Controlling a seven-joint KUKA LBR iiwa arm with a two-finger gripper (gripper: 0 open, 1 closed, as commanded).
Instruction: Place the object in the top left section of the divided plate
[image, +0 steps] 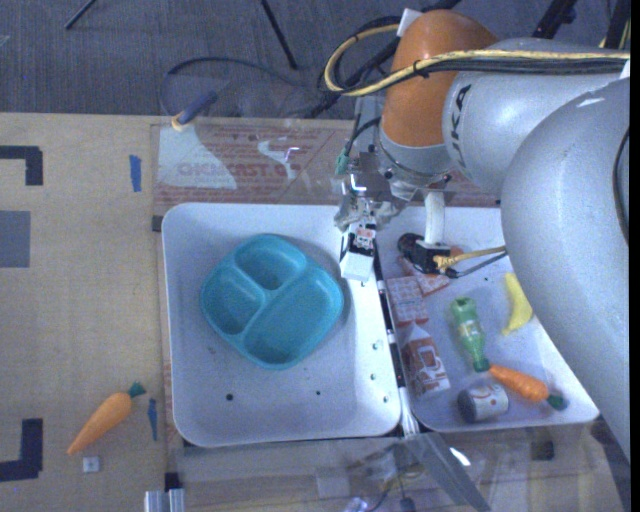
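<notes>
The blue divided plate (272, 300) lies in the left bin (190, 380), its three sections bare. My gripper (357, 222) hangs over the wall between the two bins, just right of the plate's upper right rim. A small white box (357, 258) with a dark top hangs from the fingertips, and the fingers look shut on it. The box is above the left bin's right edge, apart from the plate.
The right bin (570, 400) holds a red-and-white packet (405, 296), a brown carton (426, 366), a green bottle (467, 332), a yellow banana (515, 302), an orange carrot (522, 383) and a grey can (483, 402). Another carrot (100, 421) lies on the bench at left.
</notes>
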